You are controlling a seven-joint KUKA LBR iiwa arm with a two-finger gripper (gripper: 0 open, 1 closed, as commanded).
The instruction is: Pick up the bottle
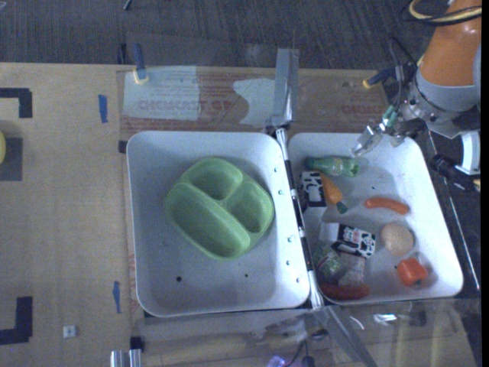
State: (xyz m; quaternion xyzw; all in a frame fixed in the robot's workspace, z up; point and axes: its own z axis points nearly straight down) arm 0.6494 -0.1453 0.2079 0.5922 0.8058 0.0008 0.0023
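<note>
The bottle point(332, 165) is small, green and clear, and lies on its side near the back of the right bin point(435, 197), with its cap pointing right. My gripper point(367, 139) hangs over the bin's back edge, just above and to the right of the bottle's cap end. It stands apart from the bottle, and nothing shows in its grasp. The grey arm with its orange band point(452, 56) reaches in from the upper right.
A carrot point(332, 191) and a black-and-white carton point(311, 188) lie just in front of the bottle. Further forward in the right bin are a red sausage point(387, 203), a second carton point(353, 240), a beige bun point(397, 238) and an orange pepper point(411, 271). A green divided plate point(220, 206) sits in the left bin point(153, 281).
</note>
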